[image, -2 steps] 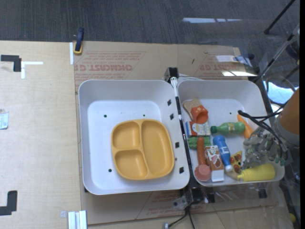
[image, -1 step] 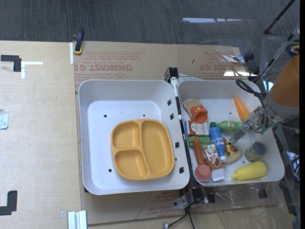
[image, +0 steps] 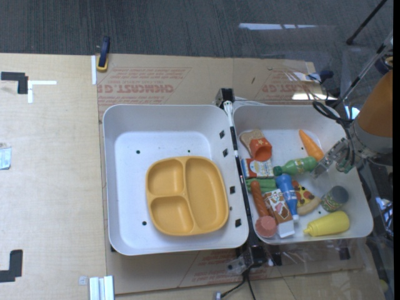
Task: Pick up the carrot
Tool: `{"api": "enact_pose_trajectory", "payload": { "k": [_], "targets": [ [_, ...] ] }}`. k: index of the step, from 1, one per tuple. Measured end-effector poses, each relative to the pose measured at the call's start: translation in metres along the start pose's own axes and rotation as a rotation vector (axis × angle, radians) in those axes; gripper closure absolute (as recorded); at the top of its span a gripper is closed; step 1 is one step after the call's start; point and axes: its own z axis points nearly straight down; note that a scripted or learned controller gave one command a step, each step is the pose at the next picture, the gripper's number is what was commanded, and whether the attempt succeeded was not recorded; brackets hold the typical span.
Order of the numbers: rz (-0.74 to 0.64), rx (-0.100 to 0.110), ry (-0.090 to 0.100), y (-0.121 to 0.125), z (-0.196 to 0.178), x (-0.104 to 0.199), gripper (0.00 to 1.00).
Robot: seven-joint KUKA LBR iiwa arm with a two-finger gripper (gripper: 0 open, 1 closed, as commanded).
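Observation:
The carrot [image: 310, 144] is a short orange cone lying at the back right of the right bin [image: 284, 116], pointing toward the front right. My gripper [image: 331, 162] hangs just to the right of and in front of the carrot's tip, near the bin's right wall. Its fingers look open, with nothing between them, and it is not touching the carrot. A green bottle [image: 299, 165] lies just left of the gripper.
The right bin also holds an orange cup [image: 260, 148], a blue bottle [image: 285, 189], a pizza slice [image: 305, 199], a grey can [image: 335, 197], a yellow mustard bottle [image: 326, 224] and a red sausage [image: 257, 195]. A yellow divided plate [image: 186, 194] sits in the left bin [image: 125, 142].

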Motion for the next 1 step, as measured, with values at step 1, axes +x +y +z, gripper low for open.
{"api": "enact_pose_trajectory", "payload": {
  "k": [1],
  "targets": [
    [0.095, 0.006, 0.003, 0.0259, -0.0728, 0.0104, 1.0]
  ]
}}
